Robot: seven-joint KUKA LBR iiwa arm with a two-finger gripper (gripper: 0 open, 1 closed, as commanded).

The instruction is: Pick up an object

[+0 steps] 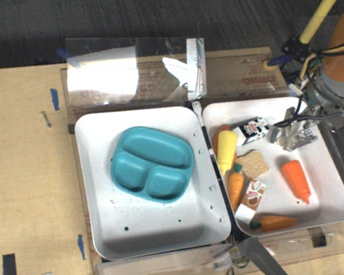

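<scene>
The right bin holds several toy foods. A yellow bottle-shaped piece stands along its left wall, with a black-and-white toy beside it. A tan cracker, a small orange carrot and a printed packet lie mid-left. Another carrot rests at the front edge. An orange-red piece lies on the right. My gripper hangs over the bin's upper right, just above the orange-red piece and right of the black-and-white toy. I see nothing held in it.
The left bin carries a teal divided plate. A clear plastic sheet and cardboard lie behind both bins. The arm's wrist and cables crowd the right bin's far right corner. A yellow rod slants at the top right.
</scene>
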